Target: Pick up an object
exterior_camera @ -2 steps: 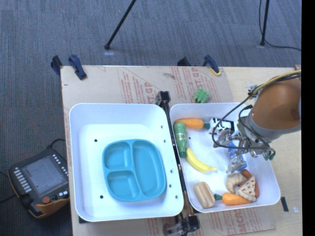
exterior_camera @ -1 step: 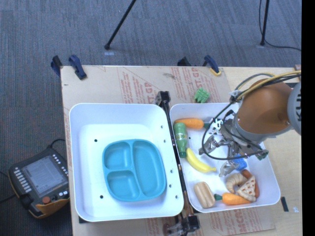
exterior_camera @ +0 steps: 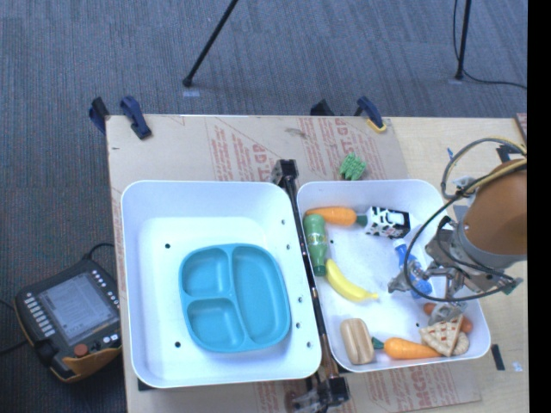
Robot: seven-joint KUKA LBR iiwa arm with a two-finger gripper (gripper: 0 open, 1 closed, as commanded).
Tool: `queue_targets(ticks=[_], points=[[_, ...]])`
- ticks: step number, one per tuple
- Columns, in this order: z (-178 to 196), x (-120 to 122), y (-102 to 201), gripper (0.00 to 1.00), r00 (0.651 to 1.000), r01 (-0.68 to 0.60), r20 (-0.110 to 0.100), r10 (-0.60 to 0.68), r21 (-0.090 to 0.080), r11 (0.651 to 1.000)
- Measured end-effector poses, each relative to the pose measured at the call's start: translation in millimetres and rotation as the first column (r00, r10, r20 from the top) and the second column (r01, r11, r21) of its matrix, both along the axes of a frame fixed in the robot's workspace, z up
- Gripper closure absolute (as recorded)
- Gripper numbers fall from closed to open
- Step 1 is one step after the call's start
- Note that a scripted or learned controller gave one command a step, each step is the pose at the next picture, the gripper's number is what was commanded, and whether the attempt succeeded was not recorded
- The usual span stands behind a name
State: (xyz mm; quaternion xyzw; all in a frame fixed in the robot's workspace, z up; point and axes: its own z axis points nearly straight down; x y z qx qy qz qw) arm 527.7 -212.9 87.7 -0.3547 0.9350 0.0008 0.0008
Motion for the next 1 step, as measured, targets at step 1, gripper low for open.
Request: queue_targets(ticks=[1], points=[[0.1,29.2,31.6,0.00,0.976,-0.219,0.001,0.219,0.001,0.976]])
